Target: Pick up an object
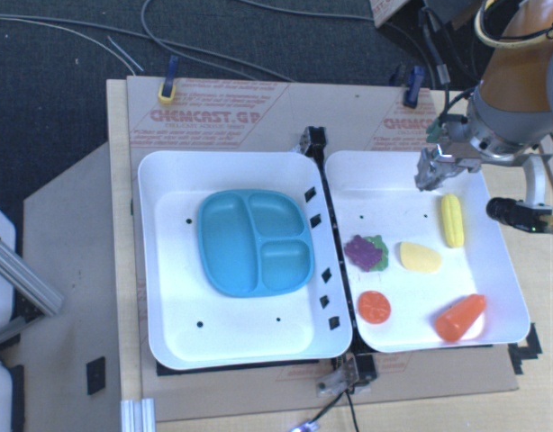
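Bench (258, 106): carries two white bins side by side.
Left bin (159, 241): holds a blue divided plate (255, 241).
Right bin (385, 178): toy foods lie apart, easy to reach.
Gripper (431, 175): upper right, above the bin, just beside the yellow corn (451, 220); holds nothing; how far open, I cannot tell.

Dark grey carpet floor (69, 70); loose grey cables (182, 7) trailing across it; tan bench (258, 106), printed sheet clipped by blue clamps (169, 86).

In my right bin (502, 241): yellow corn (451, 220), purple grapes (366, 252), yellow lemon (420, 257). Nearer the front: orange tomato slice (375, 307) and carrot (459, 317), all lying apart.
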Robot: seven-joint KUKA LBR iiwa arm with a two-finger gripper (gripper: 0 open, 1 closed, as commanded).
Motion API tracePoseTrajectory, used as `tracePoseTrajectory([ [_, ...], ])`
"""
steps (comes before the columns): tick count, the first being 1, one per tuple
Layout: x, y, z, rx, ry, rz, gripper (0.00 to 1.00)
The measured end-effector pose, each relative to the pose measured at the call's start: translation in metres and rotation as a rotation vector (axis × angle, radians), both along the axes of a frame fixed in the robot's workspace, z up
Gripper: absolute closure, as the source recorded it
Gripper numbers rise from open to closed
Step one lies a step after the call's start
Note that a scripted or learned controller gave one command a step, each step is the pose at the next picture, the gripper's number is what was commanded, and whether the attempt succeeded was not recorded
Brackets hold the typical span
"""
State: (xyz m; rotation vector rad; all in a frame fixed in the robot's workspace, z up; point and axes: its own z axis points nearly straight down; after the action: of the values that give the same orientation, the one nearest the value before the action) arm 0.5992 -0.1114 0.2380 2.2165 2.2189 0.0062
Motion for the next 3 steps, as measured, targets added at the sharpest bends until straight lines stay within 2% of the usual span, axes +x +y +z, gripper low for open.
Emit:
tracePoseTrajectory([
  [1,-0.004,0.045,-0.004,0.004,0.009,0.004,1.00],
  [2,-0.024,0.098,-0.013,0.004,0.011,0.004,1.00],
  [3,-0.043,0.154,-0.005,0.005,0.010,0.005,1.00],
])
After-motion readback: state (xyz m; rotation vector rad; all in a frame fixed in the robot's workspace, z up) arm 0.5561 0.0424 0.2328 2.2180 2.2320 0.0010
